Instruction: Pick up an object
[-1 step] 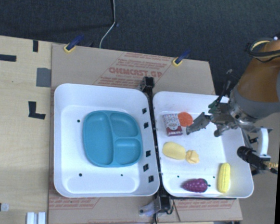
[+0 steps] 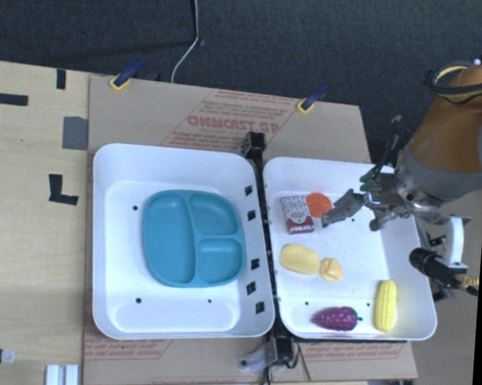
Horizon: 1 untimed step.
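Observation:
The right bin [image 2: 402,250] holds several toy foods. A red-and-white carton [image 2: 296,213] lies at its upper left, with an orange round piece [image 2: 318,204] touching it on the right. Lower down are a yellow fruit [image 2: 300,259], a small yellow lump [image 2: 331,270], a corn cob [image 2: 386,305] and a purple eggplant [image 2: 336,318]. My gripper [image 2: 359,215] hangs over the upper part of this bin, just right of the orange piece. It is open, its fingers spread, and nothing is between them.
The left bin [image 2: 117,178] holds a blue divided plate [image 2: 194,238]. Black clips line the divider [image 2: 259,230] between the bins. The grey arm with its orange band [image 2: 454,121] comes in from the upper right.

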Tool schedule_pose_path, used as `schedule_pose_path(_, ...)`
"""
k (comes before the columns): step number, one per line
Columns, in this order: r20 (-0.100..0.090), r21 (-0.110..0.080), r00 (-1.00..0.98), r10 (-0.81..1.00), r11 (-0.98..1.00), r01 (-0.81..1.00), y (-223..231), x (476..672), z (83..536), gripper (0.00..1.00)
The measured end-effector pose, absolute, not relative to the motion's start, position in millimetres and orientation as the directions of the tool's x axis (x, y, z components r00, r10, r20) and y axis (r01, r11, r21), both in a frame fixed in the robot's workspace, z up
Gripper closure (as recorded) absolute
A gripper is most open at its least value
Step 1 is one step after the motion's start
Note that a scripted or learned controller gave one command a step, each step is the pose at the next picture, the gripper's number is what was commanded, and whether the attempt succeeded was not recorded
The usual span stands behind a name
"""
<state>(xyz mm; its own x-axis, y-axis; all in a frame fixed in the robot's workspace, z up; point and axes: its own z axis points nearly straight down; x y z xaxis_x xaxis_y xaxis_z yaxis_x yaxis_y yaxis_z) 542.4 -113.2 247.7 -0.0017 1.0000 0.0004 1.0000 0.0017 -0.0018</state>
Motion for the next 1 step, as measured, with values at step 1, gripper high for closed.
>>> schedule_pose_path(1,0.000,-0.006,-0.001,1.000,0.001,1.000,-110.6,541.5,204.0,0.00)
